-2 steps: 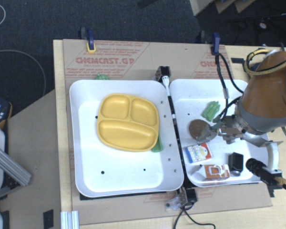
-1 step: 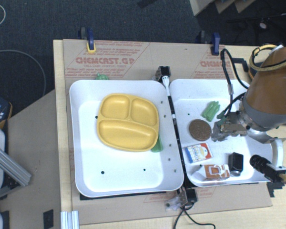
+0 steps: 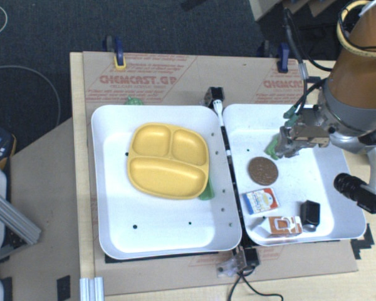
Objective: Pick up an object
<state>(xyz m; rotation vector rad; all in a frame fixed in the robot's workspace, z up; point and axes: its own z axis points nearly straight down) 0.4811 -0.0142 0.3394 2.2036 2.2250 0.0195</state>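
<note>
My gripper hangs low over the upper middle of the right bin, with the grey and orange arm reaching in from the right. A small green object sits right at the gripper's left side, touching or nearly touching it; I cannot tell whether it is held. Just below lies a round brown disc. Nearer the bin's front edge are a blue, white and orange packet, an orange and white packet and a small black block.
The left bin holds a yellow divided plate with a green scrap poking out at its lower right edge. A ridge with black clips separates the bins. A black cylindrical part overhangs the right bin's right rim.
</note>
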